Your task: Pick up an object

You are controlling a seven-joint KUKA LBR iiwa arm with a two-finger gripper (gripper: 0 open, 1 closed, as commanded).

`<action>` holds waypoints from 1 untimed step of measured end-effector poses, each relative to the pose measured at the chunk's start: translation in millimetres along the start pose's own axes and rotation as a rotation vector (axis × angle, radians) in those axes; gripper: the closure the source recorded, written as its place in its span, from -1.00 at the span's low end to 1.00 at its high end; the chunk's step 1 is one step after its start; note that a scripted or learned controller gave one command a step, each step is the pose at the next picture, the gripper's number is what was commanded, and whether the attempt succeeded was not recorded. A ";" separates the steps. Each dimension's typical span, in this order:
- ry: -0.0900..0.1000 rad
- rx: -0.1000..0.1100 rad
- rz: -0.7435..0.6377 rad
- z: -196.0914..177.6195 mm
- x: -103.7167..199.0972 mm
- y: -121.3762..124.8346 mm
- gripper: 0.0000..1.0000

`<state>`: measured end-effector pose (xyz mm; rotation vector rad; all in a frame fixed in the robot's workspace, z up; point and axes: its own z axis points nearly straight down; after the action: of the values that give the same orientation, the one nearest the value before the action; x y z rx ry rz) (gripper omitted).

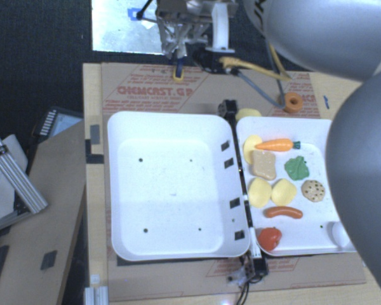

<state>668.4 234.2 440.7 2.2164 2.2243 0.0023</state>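
My gripper (178, 51) hangs high at the back, above the cardboard behind the left bin (124, 129), far from every object. The right bin (317, 131) holds toy food: an orange carrot (276, 145), a bread slice (264, 164), a green leaf (296, 168), a cookie (313, 190), yellow pieces (260, 192) (283, 191), a sausage (283, 213) and a red tomato (270, 237). The grey arm covers that bin's right part.
An orange ring (293, 102) and a yellow piece (247, 114) lie on the cardboard behind the right bin. A small yellow item (178, 75) sits under the gripper. Cables (254, 75) trail from the wrist. A metal frame (16, 183) stands at the left.
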 end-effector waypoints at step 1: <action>-0.001 0.002 0.002 18.9 -0.2 -0.1 1.00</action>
<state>668.4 234.0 421.8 2.2191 2.2225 -0.0003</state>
